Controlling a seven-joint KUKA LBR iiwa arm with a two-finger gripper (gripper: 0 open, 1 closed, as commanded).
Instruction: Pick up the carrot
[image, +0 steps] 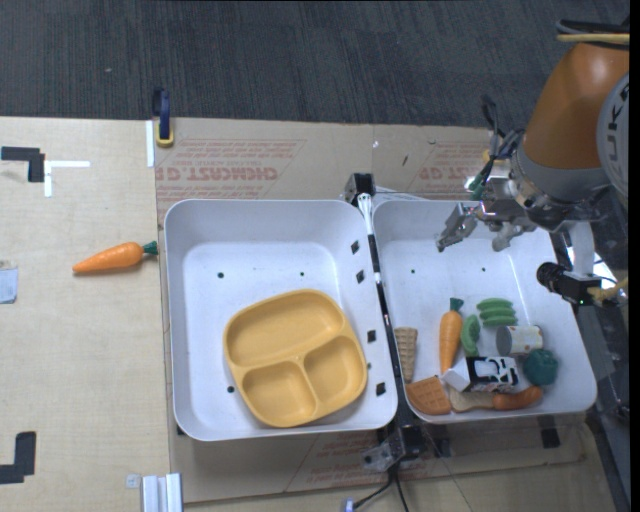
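My pincer (480, 226) hangs spread and bare over the right bin's (420, 255) far end (carrot (450, 340) lies nearer the camera, lengthwise toward me).

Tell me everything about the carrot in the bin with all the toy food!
The carrot is a small orange toy with a green stub at its top, smooth like plastic. It lies in the right bin, pointing almost straight up and down in the picture, green end toward the far side. Its pointed tip meets the flat orange wedge at the near edge. Green pieces lie just to its right. The gripper hangs above the bin's far part, apart from it.
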